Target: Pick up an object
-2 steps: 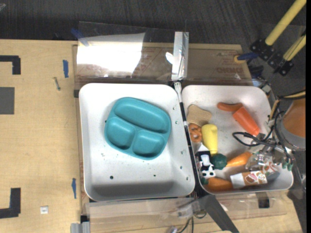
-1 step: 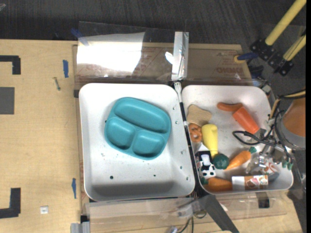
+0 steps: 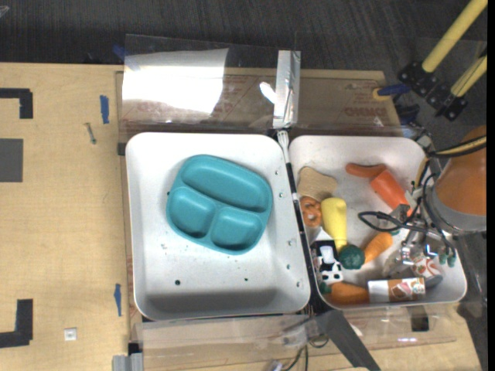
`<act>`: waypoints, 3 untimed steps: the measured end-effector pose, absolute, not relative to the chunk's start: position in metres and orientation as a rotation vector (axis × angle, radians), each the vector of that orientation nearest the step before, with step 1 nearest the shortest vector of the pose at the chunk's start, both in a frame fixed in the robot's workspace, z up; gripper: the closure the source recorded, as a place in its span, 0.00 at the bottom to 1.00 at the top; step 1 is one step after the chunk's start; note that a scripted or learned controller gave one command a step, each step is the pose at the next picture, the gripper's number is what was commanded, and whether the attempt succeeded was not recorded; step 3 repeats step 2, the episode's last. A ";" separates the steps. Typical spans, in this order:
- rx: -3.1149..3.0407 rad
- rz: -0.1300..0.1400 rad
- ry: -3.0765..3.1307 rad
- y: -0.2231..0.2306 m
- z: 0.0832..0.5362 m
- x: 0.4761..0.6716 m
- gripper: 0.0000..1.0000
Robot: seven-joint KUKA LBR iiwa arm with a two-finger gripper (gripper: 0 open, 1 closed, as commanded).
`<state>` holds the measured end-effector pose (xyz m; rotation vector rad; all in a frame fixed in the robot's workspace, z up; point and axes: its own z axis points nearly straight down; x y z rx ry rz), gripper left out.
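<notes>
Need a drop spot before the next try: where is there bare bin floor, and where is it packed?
Left bin: bare floor all around the teal divided tray, widest along the near edge. Right bin: a small patch at the far edge, behind the orange pieces. The rest is crowded with the yellow piece, toys and gripper.

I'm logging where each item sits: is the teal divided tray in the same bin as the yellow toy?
No, the teal divided tray lies in the left bin, while the yellow toy sits in the right bin.
</notes>
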<state>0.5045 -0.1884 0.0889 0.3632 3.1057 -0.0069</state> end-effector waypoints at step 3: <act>0.363 -0.008 3.097 -0.188 0.100 0.507 0.00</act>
